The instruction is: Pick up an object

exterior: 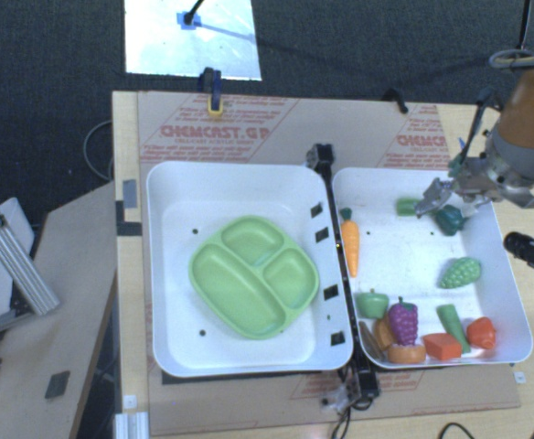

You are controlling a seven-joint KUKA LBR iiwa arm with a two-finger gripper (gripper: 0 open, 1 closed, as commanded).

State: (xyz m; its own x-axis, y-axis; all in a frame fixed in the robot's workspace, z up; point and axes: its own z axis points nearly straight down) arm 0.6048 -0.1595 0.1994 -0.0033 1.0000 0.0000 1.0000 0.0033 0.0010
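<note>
Two white bins sit side by side on the desk (130,245). The left bin (171,199) holds one green plate (253,277) with three compartments, lying flat near the middle.

The right bin (514,318) holds the toy food. One orange carrot (349,243) lies along its left wall, stalk end toward the back. At the front edge there is a cluster: one green pepper (373,303), one purple grape bunch (402,319), an orange piece (382,335) partly hidden behind it, an orange slice (406,354), one red block (442,345), one green bean-like piece (452,323) and one red-orange tomato (482,333). One pale green knobbly piece (461,273) lies apart, toward the right wall. At the back, one small green piece (407,207) rests just left of the gripper (436,201), and a dark teal piece (449,219) — rounded, glossy — sits right under it.

The arm (528,126) leans in from the right, low over the bin's back. Whether the fingers are spread or pinching the teal piece cannot be told — they blur together.
</note>
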